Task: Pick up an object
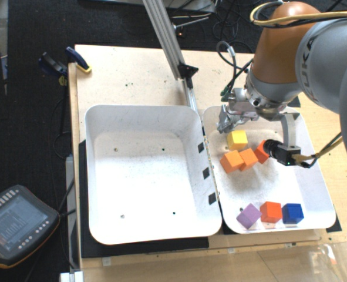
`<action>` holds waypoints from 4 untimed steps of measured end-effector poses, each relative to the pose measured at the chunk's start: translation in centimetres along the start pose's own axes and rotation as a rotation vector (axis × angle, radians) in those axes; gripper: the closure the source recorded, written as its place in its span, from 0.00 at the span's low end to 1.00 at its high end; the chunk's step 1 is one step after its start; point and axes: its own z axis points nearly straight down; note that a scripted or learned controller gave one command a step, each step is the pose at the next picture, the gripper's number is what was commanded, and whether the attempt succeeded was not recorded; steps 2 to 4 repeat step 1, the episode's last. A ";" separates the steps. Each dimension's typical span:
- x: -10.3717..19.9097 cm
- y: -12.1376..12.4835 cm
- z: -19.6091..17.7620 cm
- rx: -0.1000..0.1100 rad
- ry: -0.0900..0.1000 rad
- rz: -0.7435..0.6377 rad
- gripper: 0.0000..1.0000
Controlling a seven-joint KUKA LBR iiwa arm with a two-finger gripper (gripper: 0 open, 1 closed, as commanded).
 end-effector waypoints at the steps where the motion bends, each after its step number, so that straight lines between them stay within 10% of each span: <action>1: 4.6 1.9 1.1 0.001 -0.002 0.002 1.00; 4: 4.6 1.9 1.1 0.001 -0.002 0.002 1.00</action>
